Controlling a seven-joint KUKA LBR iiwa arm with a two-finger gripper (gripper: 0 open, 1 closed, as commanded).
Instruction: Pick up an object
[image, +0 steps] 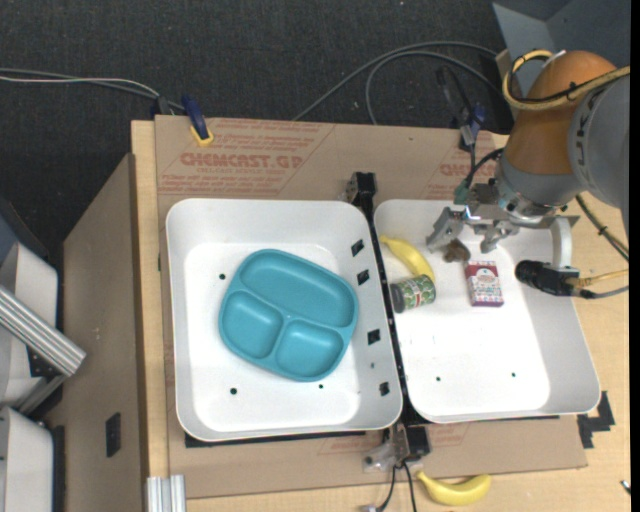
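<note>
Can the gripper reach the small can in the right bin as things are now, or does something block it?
Probably yes. The gripper hovers over the right bin, and the can lies nearby with nothing on top. The banana touches it on one side, and the bin's wall is close, so a clean grasp could be tight.

Two smooth, glossy white plastic bins (190, 330) sit on matt brown cardboard (250, 150), the left one holding a smooth, satiny teal plastic plate (288, 314), the right a shiny metal can (412, 292) and printed paper box (485, 283).
</note>
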